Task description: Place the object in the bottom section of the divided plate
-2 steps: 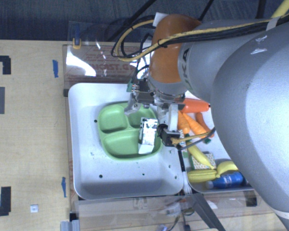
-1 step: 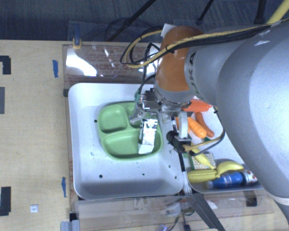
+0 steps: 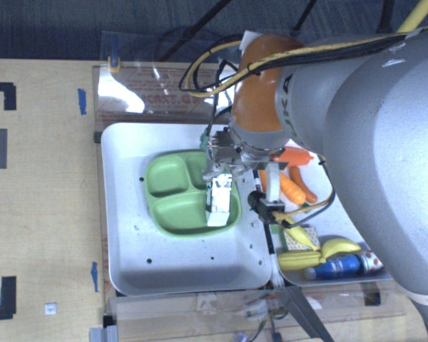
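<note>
A green divided plate lies in the left white bin. It has two smaller sections at the top and one wide section at the bottom. My gripper hangs over the right end of that bottom section, close to the plate's rim. The grey arm with its orange band reaches in from the right and hides the plate's upper right corner. I cannot make out any object at the gripper.
The right bin holds orange carrots, a yellow banana, a blue bottle and a speckled pad. Black cables hang by the divider between the bins. The left bin's white floor shows around the plate.
</note>
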Available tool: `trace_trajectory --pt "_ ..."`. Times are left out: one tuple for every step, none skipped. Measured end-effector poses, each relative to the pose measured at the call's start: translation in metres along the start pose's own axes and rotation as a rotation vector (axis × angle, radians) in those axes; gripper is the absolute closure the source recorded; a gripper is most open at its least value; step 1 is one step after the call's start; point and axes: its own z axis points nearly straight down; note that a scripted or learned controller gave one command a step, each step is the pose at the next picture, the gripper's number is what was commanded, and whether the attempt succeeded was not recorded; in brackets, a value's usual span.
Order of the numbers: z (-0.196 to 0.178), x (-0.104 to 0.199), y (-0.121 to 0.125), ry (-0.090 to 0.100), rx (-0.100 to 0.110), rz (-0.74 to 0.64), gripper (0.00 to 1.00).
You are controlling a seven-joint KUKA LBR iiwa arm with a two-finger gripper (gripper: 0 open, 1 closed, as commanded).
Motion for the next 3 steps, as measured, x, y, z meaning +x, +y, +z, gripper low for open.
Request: trace_trajectory --pt "-0.0337 0.0286 -0.0738 0.002 0.001 0.223 1.00" --pt "-0.0334 0.0282 -0.0740 0.001 0.002 0.224 0.00" --pt "-0.0334 0.0282 -0.0740 0.001 0.002 0.224 0.00"
